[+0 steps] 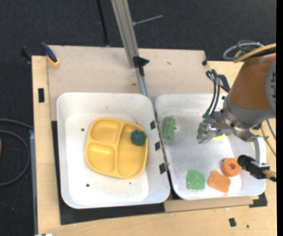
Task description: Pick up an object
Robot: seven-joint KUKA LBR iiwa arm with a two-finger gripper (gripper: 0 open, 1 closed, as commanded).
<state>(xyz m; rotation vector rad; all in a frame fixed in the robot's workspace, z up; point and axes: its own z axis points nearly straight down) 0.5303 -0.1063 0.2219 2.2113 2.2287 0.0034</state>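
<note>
Orange-banded arm hangs over the right bin (181, 104), its jaws (206, 132) low above bare floor; whether apart or together I cannot tell. Nothing looks grasped. Next: settle on one piece, perhaps the nearby orange ring (231, 166).

A metal post (125, 26) rises behind the bins, a blue-handled clamp (49, 54) nearby.

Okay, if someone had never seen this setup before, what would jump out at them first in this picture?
Probably the yellow divided plate in the middle of the left bin, with a small dark green object on its right side. Next, the grey and orange arm over the right bin, its gripper hanging above the floor there, with green and orange pieces along the near edge.
</note>
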